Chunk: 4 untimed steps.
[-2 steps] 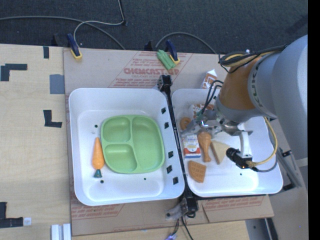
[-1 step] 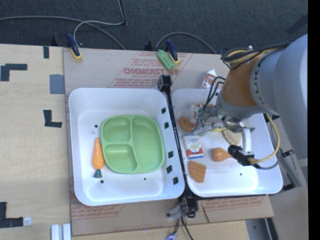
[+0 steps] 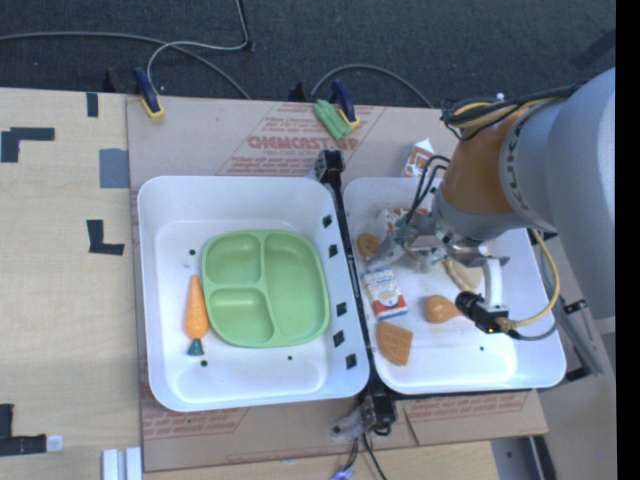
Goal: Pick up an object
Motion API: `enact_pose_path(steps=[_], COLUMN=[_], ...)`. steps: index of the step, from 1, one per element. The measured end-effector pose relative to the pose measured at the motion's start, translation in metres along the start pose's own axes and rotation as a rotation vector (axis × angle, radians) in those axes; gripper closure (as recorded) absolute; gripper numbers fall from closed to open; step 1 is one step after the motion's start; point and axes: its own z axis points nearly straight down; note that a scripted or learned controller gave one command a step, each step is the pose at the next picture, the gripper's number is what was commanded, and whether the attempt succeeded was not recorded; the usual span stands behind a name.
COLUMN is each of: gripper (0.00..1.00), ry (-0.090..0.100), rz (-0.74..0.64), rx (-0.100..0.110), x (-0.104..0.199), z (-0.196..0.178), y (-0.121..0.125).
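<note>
My gripper (image 3: 398,236) hangs low over the right bin (image 3: 530,368), near its upper left part. Just to its left, beside the divider, lies a small orange piece (image 3: 369,245). Below it lies a white packet with red print (image 3: 384,291), and lower still an orange waffle-like square (image 3: 395,343). A tan rounded lump (image 3: 439,309) rests right of the packet, under the arm's wrist. The wrist hides whatever sits directly under the gripper.
The left bin (image 3: 160,368) holds a green divided plate (image 3: 265,288) and a toy carrot (image 3: 195,311) to the plate's left. A small white carton (image 3: 420,158) stands on the cardboard behind the right bin. Clamps and cables lie along the far edge.
</note>
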Motion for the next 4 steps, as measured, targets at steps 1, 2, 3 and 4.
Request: enact_pose_path(steps=[1,2,3,4], gripper=[0.00,0.00,0.00,0.00], ry=[0.002,0.002,0.002,-0.003], rz=[0.001,0.010,0.009,0.012], rx=[0.019,0.058,0.057,0.055], x=[-0.010,-0.010,-0.010,-0.008], z=[0.015,0.017,0.017,0.018], y=[0.058,0.072,0.072,0.072])
